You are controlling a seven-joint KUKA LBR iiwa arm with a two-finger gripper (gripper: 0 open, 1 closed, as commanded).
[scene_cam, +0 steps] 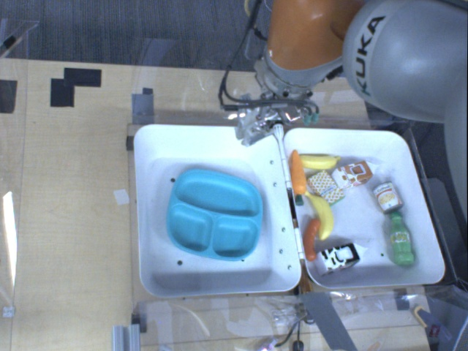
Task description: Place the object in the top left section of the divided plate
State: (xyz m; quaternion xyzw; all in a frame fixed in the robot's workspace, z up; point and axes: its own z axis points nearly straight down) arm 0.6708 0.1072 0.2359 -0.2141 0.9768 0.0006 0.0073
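The blue plastic divided plate (214, 213) lies flat in the left white bin (150, 196), slightly left of the frame centre. It has three sections: one long section along its upper edge and two smaller sections along its lower edge. Bare bin floor surrounds the plate on all sides, with the widest margin toward the upper edge of the bin.

The gripper (257, 126) sits above the upper rim where the two bins meet, near the top centre of the frame. It carries nothing visible. Whether it is wide or narrow cannot be told from this angle. The grey arm with its orange band (307, 20) enters from the upper right.

The right white bin (420, 189) holds the loose objects, well apart from the plate. An orange carrot (297, 172) and a second orange-red piece (312, 238) lie along the dividing rim. Two yellow bananas (322, 214) lie just beside them. A patterned packet (327, 186), a brown-and-white carton (355, 173), a small labelled can (386, 196), a green bottle (399, 238) and a black-and-white box (340, 255) fill the remainder.
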